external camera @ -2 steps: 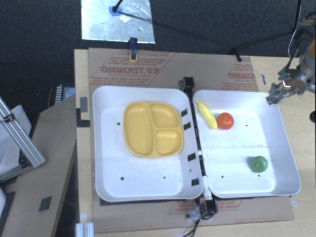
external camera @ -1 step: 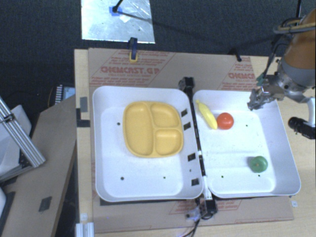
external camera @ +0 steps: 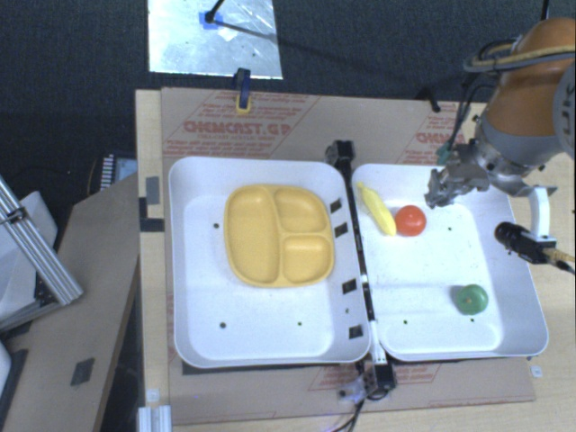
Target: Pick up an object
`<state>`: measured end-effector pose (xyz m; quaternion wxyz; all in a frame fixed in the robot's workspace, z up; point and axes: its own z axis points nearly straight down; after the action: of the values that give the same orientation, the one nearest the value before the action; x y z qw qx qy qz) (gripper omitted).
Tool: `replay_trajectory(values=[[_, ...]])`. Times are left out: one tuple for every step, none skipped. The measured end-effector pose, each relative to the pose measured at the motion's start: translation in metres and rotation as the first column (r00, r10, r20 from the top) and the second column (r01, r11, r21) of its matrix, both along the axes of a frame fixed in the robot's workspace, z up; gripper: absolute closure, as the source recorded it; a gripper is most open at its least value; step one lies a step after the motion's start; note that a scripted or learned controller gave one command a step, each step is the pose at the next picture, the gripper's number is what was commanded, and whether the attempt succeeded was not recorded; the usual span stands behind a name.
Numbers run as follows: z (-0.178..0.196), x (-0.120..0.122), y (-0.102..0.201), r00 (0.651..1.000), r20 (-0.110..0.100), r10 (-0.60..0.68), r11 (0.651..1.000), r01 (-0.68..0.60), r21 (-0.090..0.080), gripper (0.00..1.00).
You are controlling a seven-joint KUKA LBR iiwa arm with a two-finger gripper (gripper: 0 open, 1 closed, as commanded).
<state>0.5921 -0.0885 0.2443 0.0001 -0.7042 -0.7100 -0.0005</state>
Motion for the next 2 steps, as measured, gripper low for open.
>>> replay_trajectory(values=[[-0.015, 0.001, 0.053, 1.000, 0.000, 0.001, 1.000, -0.001, 0.001, 1.00], [-0.024, 0.006, 0.103, 1.000, 0.000, 0.001, 1.000, -0.001, 0.000, 1.00]])
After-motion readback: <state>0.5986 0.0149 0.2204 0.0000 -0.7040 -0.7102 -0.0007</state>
